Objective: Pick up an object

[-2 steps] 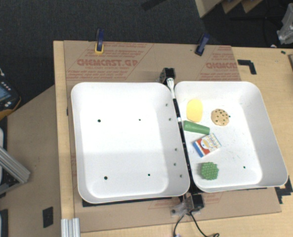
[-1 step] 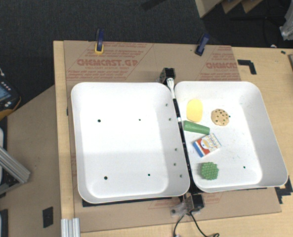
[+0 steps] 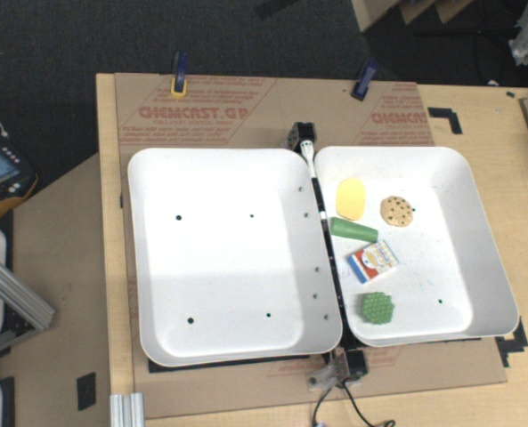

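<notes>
Objects in right bin [image 3: 477,238]: cookie [image 3: 396,210], green ball [image 3: 377,307], carton [image 3: 372,261]; tool state indeterminable.

So the bench top [image 3: 246,96] is a brown cardboard-looking sheet with red "CHEMCAST" printing along its upper part. Two clamps grip its top edge, a blue and yellow one [image 3: 180,76] toward the upper left and a blue one [image 3: 365,79] toward the upper right. Sitting right on it, side by side and touching in the middle, are the left white bin [image 3: 219,256] and the right white bin [image 3: 450,238].
</notes>
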Controlling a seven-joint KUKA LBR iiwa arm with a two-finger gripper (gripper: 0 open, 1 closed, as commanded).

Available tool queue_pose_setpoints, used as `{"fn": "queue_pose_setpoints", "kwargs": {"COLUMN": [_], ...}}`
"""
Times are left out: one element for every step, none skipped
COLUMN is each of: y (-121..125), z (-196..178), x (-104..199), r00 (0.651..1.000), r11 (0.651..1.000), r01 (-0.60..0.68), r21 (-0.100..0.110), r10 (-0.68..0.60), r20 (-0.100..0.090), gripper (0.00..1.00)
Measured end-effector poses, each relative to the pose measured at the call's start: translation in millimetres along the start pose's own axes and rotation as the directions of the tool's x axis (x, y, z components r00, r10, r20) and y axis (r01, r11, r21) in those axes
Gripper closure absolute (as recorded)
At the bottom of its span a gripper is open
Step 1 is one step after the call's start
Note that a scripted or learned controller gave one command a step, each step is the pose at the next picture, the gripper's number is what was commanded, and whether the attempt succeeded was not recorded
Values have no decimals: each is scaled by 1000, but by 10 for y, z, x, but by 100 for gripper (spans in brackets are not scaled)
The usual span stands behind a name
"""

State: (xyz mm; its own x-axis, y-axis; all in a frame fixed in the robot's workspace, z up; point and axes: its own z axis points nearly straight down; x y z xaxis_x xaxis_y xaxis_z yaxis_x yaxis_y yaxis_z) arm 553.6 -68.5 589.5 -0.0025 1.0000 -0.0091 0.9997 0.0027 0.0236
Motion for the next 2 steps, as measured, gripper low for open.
{"fn": "queue_pose_setpoints", "kwargs": {"y": [8,16], "z": [-107,-215], "x": [-1,0], "r00": [1000,1000], "r11": [1000,1000], "r01": [0,1], "r21": [-5,-9], "r10": [0,-1], "r20": [2,3], "gripper": [100,100]}}
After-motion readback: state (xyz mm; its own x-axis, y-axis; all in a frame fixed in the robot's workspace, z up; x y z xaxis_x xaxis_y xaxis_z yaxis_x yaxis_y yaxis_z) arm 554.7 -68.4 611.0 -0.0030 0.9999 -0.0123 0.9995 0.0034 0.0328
